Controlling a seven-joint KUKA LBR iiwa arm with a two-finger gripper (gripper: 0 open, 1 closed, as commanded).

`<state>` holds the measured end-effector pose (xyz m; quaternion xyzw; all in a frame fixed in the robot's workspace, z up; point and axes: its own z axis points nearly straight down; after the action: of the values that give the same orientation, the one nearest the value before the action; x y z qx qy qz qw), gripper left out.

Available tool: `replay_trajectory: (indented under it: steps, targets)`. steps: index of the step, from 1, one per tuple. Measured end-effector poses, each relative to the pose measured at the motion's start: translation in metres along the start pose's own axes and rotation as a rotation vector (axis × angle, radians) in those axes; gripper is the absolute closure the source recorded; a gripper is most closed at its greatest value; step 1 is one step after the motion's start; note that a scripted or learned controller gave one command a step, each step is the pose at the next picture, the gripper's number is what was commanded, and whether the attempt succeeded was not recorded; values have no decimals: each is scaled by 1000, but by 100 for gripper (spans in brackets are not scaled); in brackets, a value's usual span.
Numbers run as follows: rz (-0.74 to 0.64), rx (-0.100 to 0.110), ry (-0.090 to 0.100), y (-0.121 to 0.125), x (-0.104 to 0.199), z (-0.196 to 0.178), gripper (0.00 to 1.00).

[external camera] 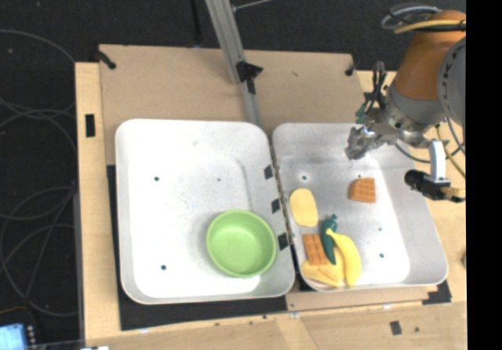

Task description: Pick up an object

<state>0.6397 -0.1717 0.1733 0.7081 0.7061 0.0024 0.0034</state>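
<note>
The end effector (359, 142) is seen above the right bin (408, 262), its state unclear. An orange block (361, 190) lies just below it, untouched, on the bin floor.

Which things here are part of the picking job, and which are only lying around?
For the job: end effector; brown block, nearest it; yellow oval piece; banana; green bowl.

Just there: left bin; right bin; metal pole.
</note>
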Motion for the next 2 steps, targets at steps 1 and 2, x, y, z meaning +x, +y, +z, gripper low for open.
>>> replay_trajectory:
  steps: [1, 2]
  targets:
    - [-5, 1, 0, 2, -1, -55, 100]
    - [-9, 7, 3, -7, 43, -65, 100]
